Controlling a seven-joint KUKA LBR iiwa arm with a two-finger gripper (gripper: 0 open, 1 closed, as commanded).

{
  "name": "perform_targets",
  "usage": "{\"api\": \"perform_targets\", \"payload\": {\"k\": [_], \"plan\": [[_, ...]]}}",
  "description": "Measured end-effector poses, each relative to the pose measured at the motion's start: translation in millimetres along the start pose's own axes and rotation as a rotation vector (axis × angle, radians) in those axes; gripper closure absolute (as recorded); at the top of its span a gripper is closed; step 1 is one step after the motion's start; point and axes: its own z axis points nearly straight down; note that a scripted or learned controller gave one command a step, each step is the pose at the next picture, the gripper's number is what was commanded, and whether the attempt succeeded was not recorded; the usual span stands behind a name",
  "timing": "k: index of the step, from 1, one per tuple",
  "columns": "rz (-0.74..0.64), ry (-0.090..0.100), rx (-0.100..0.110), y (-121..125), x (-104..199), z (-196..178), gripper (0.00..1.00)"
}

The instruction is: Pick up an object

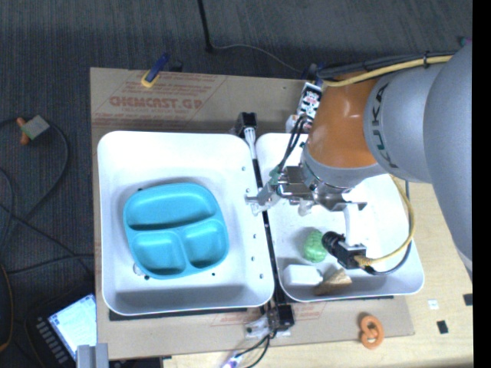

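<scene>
The grey arm with its orange band [349,125] reaches from the right over the right bin [383,286]. Its wrist hangs low over the bin's middle and hides the gripper from above. A small green object [314,246] lies on the bin floor just below the wrist, beside a black cable fitting [341,250]. A brown wedge-shaped piece [335,280] rests near the bin's front wall.
The left bin [115,159] holds a blue three-compartment tray [176,228]. A black-and-white clamp bar [257,198] runs between the two bins. An orange ring [371,329] lies on the bench in front of the right bin. Cables trail on the floor at left.
</scene>
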Motion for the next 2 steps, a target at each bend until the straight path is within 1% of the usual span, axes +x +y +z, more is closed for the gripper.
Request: {"api": "perform_targets", "payload": {"k": [1, 2], "plan": [[-0.001, -0.001, -0.006, -5.5, 4.2, -131.8, 0.00], [0.000, 0.000, 0.000, -29.3, -19.2, -1.7, 0.00]]}}
